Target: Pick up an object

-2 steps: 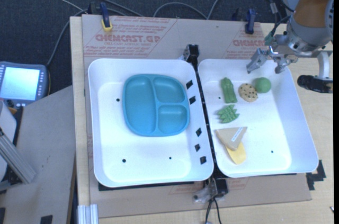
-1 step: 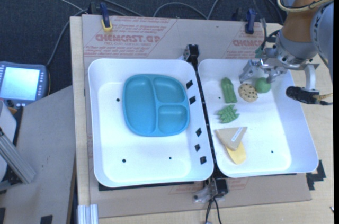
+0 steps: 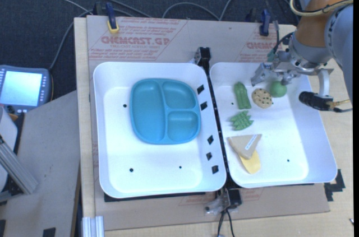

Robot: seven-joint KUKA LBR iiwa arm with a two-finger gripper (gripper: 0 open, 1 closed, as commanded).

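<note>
A bench seen from above carries two shallow white bins side by side. The left bin holds a blue divided tray, lying flat near the bin's middle, with three compartments showing. The right bin holds several small toy foods. A green pickle lies lengthwise toward the bin's upper left. Just right of it sits a round tan cookie with dark specks. Touching or almost touching the cookie's upper right is a small green ball. Below the pickle lies a leafy green piece, and below that a pale wedge rests over a yellow piece near the bin's lower left. The grey arm with an orange band comes in from the right, and its gripper hangs at the upper part of the right bin, directly over the green ball and close beside the cookie. Whether the jaws are spread or closed cannot be made out from this angle, and nothing is visibly held between them.
</note>
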